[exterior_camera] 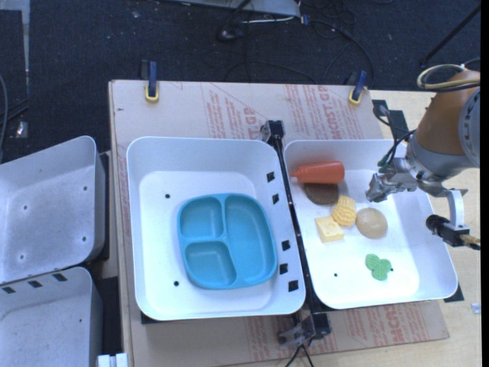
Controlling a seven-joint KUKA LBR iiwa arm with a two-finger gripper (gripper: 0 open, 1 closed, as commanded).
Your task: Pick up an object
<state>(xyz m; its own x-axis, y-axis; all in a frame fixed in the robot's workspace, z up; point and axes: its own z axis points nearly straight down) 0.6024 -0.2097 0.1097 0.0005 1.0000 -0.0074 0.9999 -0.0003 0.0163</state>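
Note:
The right bin (428, 277) holds several toy foods: an orange-red bottle (317, 173), a brown disc (322, 193), a yellow corn piece (344, 211), a pale yellow cheese block (329, 228), a tan round bun (371, 222) and a green leafy piece (378, 266). My gripper (380, 187) hangs over the bin's upper right part, a little above and right of the bun and right of the bottle. Nothing shows between its fingers.
The left bin (153, 167) holds a blue divided tray (226, 240). Black clips line the divider between the bins. Two yellow clamps (152, 90) grip the board's far edge. Spare white bins (46, 205) lie off the bench to the left.

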